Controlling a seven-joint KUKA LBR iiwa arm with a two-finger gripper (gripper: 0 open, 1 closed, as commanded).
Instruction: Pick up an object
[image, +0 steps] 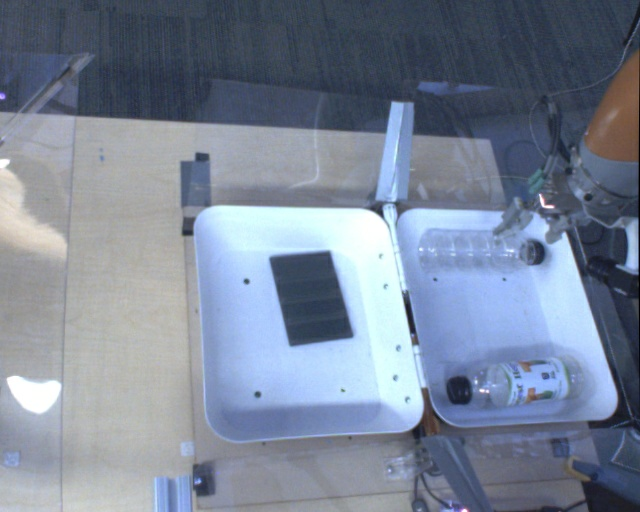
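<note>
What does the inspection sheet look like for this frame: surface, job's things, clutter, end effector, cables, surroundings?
Surface: light wooden bench bearing a left bin and a right bin, side by side.
Job's things: dark grey ridged slab flat in the left bin; clear ribbed bottle lying at the right bin's far end; labelled black-capped bottle lying at its near end.
Clutter: nothing seen.
End effector: over the right bin's far right corner, by the ribbed bottle's neck; finger state unclear.
Cables: wires near the wrist.
Surroundings: dark floor beyond the bench.
</note>
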